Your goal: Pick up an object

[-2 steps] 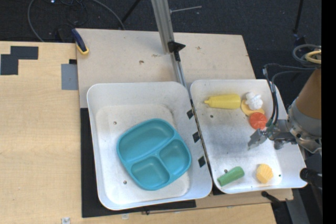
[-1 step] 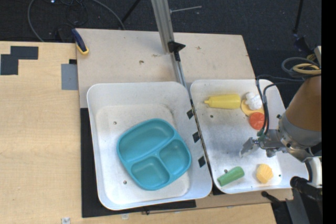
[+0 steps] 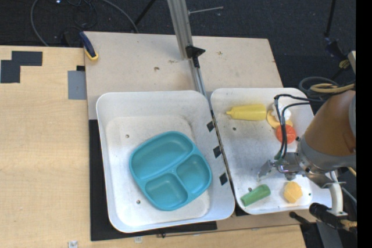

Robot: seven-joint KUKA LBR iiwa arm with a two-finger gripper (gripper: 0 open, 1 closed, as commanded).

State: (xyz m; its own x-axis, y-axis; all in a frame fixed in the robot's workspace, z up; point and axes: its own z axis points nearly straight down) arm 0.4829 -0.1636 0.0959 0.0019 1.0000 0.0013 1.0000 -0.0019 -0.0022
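From the camera above the bench, you see the arm point(image 3: 328, 128) coming in from the right, its orange band over the right bin point(image 3: 244, 125). The pincer point(image 3: 272, 169) sits low over that bin's floor, near the front. Its metal fingers look slightly apart with nothing between them, though they are small and partly hidden under the wrist, so you cannot tell for sure.

Just in front of the pincer, a little toward the bin's front edge, lies a green cylinder point(image 3: 255, 195), tilted, close to the fingers but not touching them. To the right of the pincer, tucked by the wrist, is a small yellow block point(image 3: 293, 191). Behind the pincer, near the far wall, a yellow bottle point(image 3: 246, 112) lies on its side. Between that bottle and the arm you can make out a red and orange thing point(image 3: 285, 133) under a loop of black cable point(image 3: 285, 104), partly covered by it.

Well off to the pincer's left, in the left bin point(image 3: 116, 125), rests a blue divided plate point(image 3: 170, 169) with three compartments.
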